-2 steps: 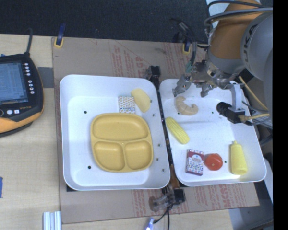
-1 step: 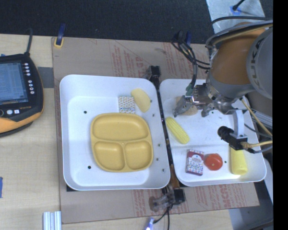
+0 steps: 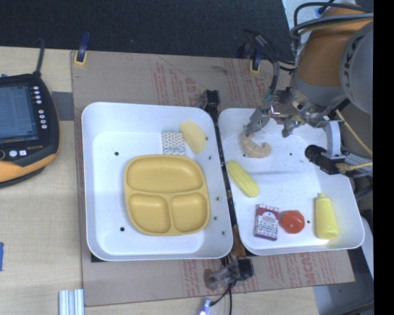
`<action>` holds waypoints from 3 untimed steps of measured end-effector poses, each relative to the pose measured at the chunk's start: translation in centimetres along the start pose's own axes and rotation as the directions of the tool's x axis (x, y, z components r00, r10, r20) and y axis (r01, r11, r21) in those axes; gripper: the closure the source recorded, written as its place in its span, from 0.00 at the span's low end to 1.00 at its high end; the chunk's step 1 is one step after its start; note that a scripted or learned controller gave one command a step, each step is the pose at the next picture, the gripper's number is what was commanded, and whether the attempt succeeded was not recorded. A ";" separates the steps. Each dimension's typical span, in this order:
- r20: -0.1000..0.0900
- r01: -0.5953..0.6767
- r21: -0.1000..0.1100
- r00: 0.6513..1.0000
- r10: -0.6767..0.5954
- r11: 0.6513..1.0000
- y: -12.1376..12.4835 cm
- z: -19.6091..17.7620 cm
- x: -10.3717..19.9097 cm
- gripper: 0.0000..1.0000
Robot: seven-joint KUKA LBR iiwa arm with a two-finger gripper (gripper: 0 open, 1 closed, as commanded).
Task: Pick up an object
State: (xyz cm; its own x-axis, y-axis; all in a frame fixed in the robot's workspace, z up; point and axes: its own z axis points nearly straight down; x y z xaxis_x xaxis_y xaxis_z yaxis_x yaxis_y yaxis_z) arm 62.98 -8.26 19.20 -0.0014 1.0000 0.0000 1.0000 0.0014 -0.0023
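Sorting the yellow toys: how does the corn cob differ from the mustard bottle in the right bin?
The corn cob lies slanted by the bin's left wall; the mustard bottle lies near the right edge, nozzle pointing up-frame. The cob is bumpy, the bottle smooth. Both are yellow.

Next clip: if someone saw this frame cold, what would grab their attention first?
Probably the big yellow divided tray lying in the left bin, with a pale yellow piece and a small patterned packet just behind it. Next, the grey-and-orange arm reaching in from the right, its end effector poised just above a beige curved piece at the back of the right bin.
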 end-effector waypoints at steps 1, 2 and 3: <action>0.002 0.004 0.004 1.000 -0.004 1.000 2.6 10.1 -1.6 0.00; 0.002 0.006 0.004 1.000 -0.006 1.000 2.7 9.0 -1.7 1.00; -0.001 0.003 0.000 1.000 -0.003 1.000 -1.3 -0.1 4.2 1.00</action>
